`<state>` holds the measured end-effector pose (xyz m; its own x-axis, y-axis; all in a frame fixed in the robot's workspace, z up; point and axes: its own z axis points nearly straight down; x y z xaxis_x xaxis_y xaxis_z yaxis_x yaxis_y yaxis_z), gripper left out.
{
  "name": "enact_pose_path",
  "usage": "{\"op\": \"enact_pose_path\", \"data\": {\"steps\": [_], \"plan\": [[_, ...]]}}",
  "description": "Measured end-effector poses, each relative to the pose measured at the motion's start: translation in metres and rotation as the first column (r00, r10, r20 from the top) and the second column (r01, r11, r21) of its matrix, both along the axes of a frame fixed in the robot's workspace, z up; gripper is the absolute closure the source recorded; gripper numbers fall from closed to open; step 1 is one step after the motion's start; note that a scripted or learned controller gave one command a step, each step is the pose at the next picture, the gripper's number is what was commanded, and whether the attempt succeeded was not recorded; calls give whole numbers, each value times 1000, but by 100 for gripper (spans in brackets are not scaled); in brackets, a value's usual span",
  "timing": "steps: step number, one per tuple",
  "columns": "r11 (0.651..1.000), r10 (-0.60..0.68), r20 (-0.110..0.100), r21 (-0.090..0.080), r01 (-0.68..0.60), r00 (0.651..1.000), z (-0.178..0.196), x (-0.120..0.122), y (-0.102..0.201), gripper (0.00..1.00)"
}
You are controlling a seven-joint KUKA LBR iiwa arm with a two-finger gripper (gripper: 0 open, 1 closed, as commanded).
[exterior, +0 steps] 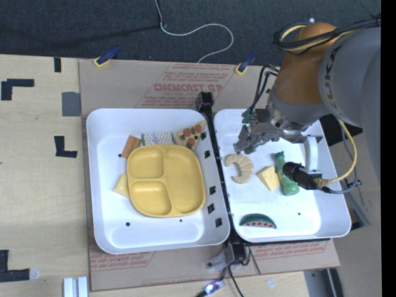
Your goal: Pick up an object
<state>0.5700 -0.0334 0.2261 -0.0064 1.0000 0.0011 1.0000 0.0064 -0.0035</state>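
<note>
We see the gripper [244, 145] low over the right bin [331, 221], just above the croissant [241, 167], and we cannot tell how its jaws stand. Nothing visibly sits between them. A cheese wedge [269, 178], green bottle [286, 173] and watermelon slice [258, 221] lie nearby. The yellow divided plate [166, 180] sits in the left bin [105, 166].

Wooden bench [37, 184]: brown cardboard sheet [179, 85] under two white bins [99, 166]; black tape marks [62, 146], possibly tape.
</note>
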Motion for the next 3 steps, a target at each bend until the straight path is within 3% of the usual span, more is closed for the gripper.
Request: {"op": "enact_pose_path", "data": {"steps": [2,3], "plan": [[1000,0,0,0,0,1000,-5,-11,108,100],[1000,-3,2,0,3,1000,7,-7,127,100]]}}
